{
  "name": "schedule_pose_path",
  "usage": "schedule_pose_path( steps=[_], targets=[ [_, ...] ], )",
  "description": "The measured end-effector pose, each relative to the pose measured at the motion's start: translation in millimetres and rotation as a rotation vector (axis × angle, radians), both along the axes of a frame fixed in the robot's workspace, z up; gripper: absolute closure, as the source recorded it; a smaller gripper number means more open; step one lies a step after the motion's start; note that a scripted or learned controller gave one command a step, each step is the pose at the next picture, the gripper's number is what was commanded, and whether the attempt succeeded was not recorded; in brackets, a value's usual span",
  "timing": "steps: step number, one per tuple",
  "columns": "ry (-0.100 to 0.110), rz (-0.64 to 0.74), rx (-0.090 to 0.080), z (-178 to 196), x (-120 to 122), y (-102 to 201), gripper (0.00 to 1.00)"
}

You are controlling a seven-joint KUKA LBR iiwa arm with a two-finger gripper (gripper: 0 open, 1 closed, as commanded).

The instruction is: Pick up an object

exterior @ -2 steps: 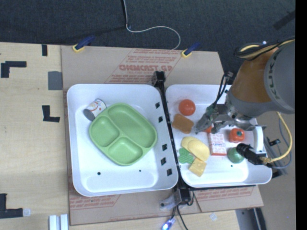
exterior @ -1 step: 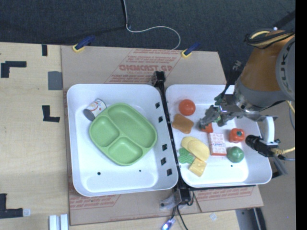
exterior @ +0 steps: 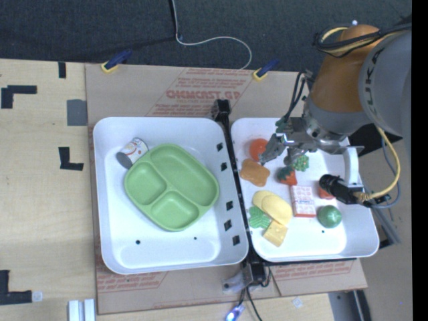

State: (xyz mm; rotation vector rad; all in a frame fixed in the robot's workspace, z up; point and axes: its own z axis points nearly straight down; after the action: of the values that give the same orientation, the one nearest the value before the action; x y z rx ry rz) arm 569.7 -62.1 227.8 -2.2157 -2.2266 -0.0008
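The right shallow white bin (exterior: 361, 243) holds a small heap of toy food pieces. In its upper part lie a round red-orange tomato-like piece (exterior: 258, 147) and, just below it, a flat brown cookie-like piece (exterior: 255, 173). Near the middle are a small red strawberry-like piece with a green top (exterior: 287, 175) and a small green broccoli-like piece (exterior: 301, 161). Lower down lie a yellow banana-like piece (exterior: 272, 206), a pale yellow cheese wedge (exterior: 275, 233), a green leafy piece (exterior: 258, 217), a white and red small box (exterior: 302, 200) and a round dark green ball-like piece (exterior: 328, 216).

The two-finger gripper (exterior: 283, 151) hangs over the upper middle of this bin, between the tomato-like piece and the broccoli-like piece. Its fingers look spread apart, with nothing seen between them; whether they touch any piece I cannot tell.

The left shallow white bin (exterior: 110, 243) holds a light green divided plastic plate (exterior: 172, 186) and a small white and grey cup-like object (exterior: 131, 152) beside it.
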Motion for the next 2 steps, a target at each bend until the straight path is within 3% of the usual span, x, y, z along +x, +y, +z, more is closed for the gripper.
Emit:
schedule_pose_path(
  steps=[2],
  targets=[
    [0.001,0.001,0.000,-15,45,92,1.00]
  ],
)
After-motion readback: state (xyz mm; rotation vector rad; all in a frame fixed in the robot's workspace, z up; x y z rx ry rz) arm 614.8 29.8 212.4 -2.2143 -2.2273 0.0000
